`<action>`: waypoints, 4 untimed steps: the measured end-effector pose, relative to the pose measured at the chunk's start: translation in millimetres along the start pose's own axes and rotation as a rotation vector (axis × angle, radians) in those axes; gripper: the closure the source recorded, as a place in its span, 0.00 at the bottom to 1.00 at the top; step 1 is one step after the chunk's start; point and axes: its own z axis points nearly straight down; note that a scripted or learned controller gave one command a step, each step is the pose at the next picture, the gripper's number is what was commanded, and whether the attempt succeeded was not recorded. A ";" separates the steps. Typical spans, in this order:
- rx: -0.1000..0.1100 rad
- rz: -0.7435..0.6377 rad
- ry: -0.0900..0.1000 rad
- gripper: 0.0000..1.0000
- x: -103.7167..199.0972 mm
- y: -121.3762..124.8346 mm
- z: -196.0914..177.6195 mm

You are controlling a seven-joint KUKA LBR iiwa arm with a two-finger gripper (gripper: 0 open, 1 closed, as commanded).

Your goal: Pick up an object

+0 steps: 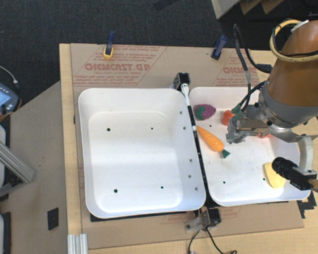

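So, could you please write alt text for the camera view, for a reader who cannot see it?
A grey arm with an orange band reaches from the right, its pincer low over the right bin, beside a toy carrot. That bin also holds a purple toy, a red piece and a yellow piece.

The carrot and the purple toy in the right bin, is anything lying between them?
No. In the camera view, bare white bin floor separates the carrot from the purple toy above it.

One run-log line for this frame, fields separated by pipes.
tool low in right white bin | orange toy carrot beside it | purple toy near divider | yellow piece at front right
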 end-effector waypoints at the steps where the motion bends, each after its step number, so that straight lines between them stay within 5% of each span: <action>1: 0.003 0.003 -0.001 1.00 33.2 16.5 -26.5; 2: -0.001 0.001 0.000 1.00 68.1 44.5 -57.6; 3: 0.014 0.011 -0.001 1.00 16.9 9.1 13.3; 4: -0.002 0.001 0.001 1.00 52.7 8.3 -51.8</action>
